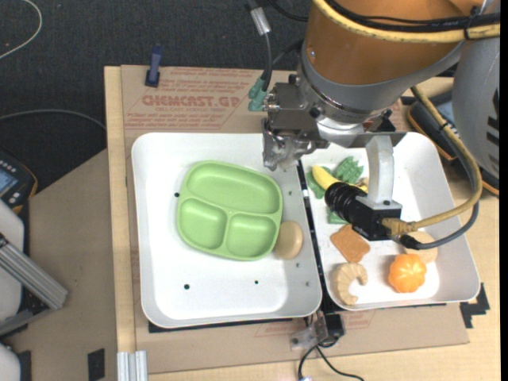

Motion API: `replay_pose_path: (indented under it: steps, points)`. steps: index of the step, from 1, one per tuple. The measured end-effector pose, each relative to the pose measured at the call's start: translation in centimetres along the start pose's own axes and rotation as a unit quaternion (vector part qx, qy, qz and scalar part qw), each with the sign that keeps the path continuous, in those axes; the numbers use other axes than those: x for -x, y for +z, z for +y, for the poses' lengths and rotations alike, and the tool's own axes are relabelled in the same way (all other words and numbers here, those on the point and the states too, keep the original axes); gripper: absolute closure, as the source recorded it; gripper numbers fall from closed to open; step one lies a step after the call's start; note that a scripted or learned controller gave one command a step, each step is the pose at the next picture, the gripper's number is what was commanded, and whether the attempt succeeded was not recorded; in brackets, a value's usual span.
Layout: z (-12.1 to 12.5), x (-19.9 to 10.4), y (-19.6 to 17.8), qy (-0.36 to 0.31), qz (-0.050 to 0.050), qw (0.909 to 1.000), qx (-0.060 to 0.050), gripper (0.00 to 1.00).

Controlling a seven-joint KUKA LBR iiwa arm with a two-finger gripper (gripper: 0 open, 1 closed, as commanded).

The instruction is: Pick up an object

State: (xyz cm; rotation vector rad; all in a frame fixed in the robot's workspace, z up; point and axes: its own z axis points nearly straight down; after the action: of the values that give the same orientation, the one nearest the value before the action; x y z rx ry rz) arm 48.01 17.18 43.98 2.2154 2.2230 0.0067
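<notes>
My gripper (279,159) hangs over the far end of the divider between the two bins, just past the green three-section plate (229,209) in the left bin (159,236). Nothing shows under it. A tan oval piece (290,239) lies against the plate's near right corner. In the right bin (444,181) lie a yellow piece (321,180) and a green leafy piece (348,167) close to the gripper, a brown square cracker (350,244), a pale curled piece (350,281) and an orange (407,273). The arm hides part of the right bin's far end.
The bins sit on a brown cardboard sheet (198,94). A blue clip (153,67) stands at its far left corner. A yellow cable (456,205) loops over the right bin. The left bin has bare floor in front of the plate.
</notes>
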Motion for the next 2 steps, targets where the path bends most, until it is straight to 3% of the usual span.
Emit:
replay_pose_path:
  steps: [1, 2]
  points:
    - [0.0, 6.7, -5.0, 0.005, 0.000, 1.0000, 0.002, 1.00]
    - [0.1, 3.9, 13.0, 0.002, -0.003, 0.9999, -0.012, 1.00]
